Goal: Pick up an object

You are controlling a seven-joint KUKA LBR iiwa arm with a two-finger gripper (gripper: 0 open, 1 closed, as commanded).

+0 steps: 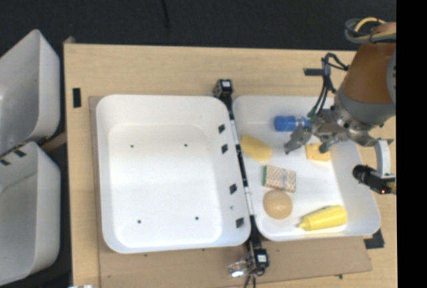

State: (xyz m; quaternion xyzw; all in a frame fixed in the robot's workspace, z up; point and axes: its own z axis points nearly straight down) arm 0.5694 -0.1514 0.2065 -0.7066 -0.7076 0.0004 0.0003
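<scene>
Camera view, left to right, all placed against right bin [347, 230]. Left bin [167, 173] touching its left wall. Inside: yellow oval [256, 147] near left wall, patterned packet [279, 178] just below-right of oval, tan ball [277, 204] under packet, blue cylinder [285, 123] toward back, yellow bottle [323, 217] along front wall, yellow block [318, 153] right of centre. Gripper [308, 139] over bin's back half, between cylinder and block; fingers apart, nothing between them.
</scene>
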